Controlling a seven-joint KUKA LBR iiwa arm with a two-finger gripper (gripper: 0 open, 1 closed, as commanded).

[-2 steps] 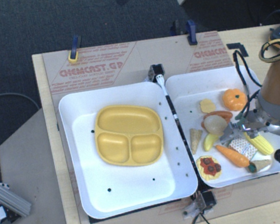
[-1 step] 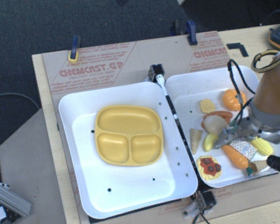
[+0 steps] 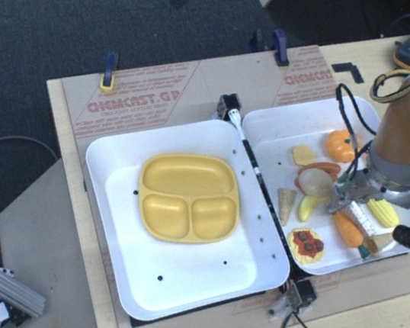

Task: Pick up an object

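The arm came in from the right edge of the frame, its grey body and orange band hanging over the right bin (image 3: 269,180), and the pincer (image 3: 347,197) sat low among a clutter of toy food in the middle of that bin. From where I stood I could not tell how the pincer was set; the wrist and cables covered it. Around it lay an orange fruit (image 3: 339,146) toward the upper right, a pale yellow piece (image 3: 303,154) just left of that, a round brown-rimmed slice (image 3: 316,180) beside the pincer, a banana-like piece (image 3: 311,206) below it, a carrot (image 3: 347,229) and a corn cob (image 3: 383,211) lower down, and a small pizza round (image 3: 306,244) at the bin's lower left corner. A pale wedge (image 3: 286,204) lay against the divider. The left bin (image 3: 112,212) carried a yellow divided tray (image 3: 188,197), well apart from the arm. I judged the step in hand to be the descent onto a piece, most likely the brown-rimmed slice or the banana-like piece, since the tool sat nearest those. Nothing looked lifted. The next move would call for a clean close on one piece among close neighbours, then a straight lift clear of the bin wall.
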